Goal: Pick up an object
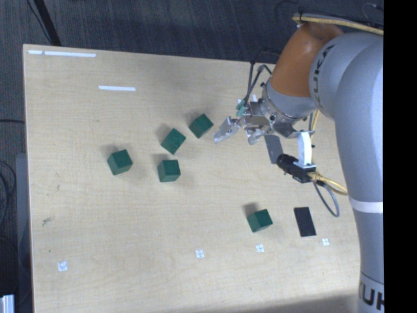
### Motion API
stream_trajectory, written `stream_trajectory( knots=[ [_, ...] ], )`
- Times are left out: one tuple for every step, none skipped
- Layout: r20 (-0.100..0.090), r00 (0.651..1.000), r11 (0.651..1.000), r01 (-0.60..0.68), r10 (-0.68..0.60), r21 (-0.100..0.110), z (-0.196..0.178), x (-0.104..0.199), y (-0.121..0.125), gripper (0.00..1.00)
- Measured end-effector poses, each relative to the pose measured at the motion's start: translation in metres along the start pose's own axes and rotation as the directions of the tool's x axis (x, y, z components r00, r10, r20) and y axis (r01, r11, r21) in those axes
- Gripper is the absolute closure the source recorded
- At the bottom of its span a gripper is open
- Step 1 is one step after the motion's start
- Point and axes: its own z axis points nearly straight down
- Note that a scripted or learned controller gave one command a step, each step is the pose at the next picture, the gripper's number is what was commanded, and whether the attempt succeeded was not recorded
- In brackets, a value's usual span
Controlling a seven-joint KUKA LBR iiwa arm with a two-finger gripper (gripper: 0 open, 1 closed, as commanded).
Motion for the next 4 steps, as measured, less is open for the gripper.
stream_trajectory(
  knots=[
    [0.003,0.98,0.98,0.201,-0.201,-0.004,0.023,-0.055,0.048,0.0],
    [0.001,0.872,0.872,0.49,-0.49,-0.001,0.104,0.028,0.049,0.0],
    [0.002,0.869,0.869,0.494,-0.494,-0.002,0.093,0.029,0.05,1.0],
    [0.004,0.877,0.877,0.48,-0.48,-0.003,0.003,0.125,0.049,1.0]
  ],
)
